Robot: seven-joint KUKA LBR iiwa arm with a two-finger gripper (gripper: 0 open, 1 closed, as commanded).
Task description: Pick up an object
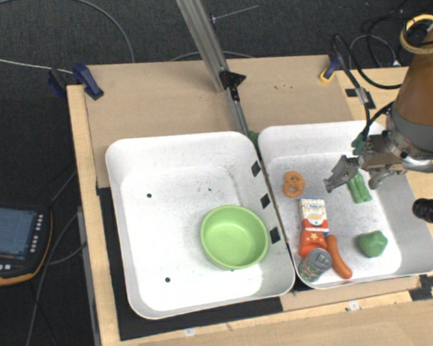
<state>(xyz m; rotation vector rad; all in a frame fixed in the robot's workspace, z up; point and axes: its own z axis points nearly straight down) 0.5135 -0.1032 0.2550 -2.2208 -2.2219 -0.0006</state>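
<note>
**Green stick under the open gripper: the grasp could still miss**

The green stick [359, 189] lies in the right bin [315, 141], toward its right side, directly under the gripper [361, 172]. The gripper hangs over it with its two fingers spread wide, one reaching left and one right, and nothing is caught between them. I judge the stick to be the target because it is the thing nearest the fingers.

What could go wrong: the stick is narrow and lies flat on the bin floor, so fingers that close a little high would slide over it and come up bare. If the fingers straddle its length and not its width, they would push it along the floor and not clamp it. The left finger also points toward the pretzel [293, 183], though that sits apart, so a collision looks unlikely.

The stick is a short, bright green bar, smooth and probably hard plastic, partly covered by the gripper. The juice carton [314, 224], carrot [338, 256], can [313, 265] and green pepper [372, 244] lie nearer the front edge, well clear of it
</note>
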